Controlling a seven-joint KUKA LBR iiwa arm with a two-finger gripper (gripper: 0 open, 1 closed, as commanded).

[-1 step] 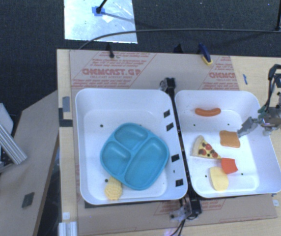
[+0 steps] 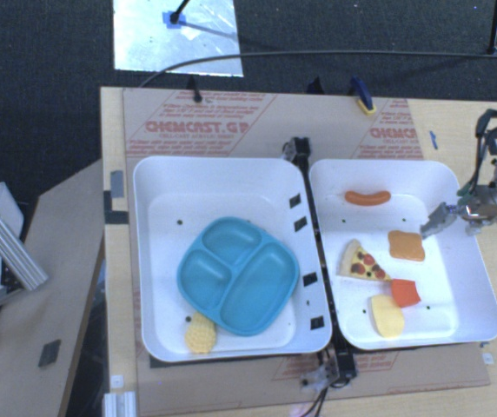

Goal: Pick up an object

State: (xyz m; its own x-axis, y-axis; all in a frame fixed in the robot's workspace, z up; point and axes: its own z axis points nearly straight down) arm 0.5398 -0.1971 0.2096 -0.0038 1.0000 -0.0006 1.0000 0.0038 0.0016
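Seemingly nothing is picked up yet: the claw [image 2: 437, 221], too blurred to tell whether open or shut, hovers just right of the toast slice [image 2: 406, 246] lying in the right bin [image 2: 483, 307].

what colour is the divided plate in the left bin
Light blue; the plate shows plainly in the camera view.
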